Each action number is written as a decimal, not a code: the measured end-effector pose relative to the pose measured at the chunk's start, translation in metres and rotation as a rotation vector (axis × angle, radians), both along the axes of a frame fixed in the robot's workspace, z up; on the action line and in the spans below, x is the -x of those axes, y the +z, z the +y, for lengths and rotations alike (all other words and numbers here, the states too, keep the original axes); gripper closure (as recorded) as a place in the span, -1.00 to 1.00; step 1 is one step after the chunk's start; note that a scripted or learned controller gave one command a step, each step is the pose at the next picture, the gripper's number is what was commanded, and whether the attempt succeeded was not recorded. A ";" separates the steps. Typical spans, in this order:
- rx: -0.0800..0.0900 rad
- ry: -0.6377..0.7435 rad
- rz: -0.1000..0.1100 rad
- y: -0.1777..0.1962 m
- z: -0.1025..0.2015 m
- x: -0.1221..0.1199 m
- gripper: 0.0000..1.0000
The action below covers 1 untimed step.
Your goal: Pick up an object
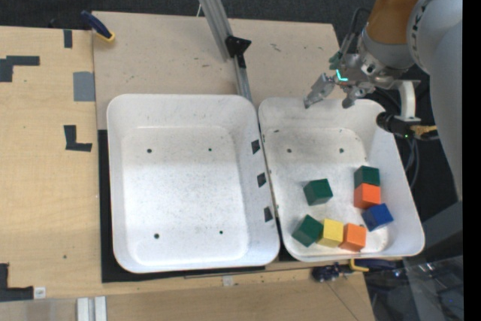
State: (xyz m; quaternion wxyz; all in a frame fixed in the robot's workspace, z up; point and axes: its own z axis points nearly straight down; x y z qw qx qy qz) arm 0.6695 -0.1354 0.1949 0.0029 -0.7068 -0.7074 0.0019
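I see the gripper (pixel 328 95) above the right bin (pixel 301 120) at its 12 o'clock edge, fingers spread wide, holding nothing. The blocks (pixel 342 214) lie toward 5 o'clock in this bin, well apart from it.

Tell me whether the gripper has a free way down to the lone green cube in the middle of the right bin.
Probably yes. The gripper hangs open over the right bin's far edge, and the green cube stands apart from the other blocks with nothing above it.

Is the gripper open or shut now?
Open: the gripper has its jaws spread apart above the right bin's far rim, nothing between them.
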 end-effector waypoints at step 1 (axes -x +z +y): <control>0.003 0.001 -0.005 0.003 0.000 -0.001 -1.00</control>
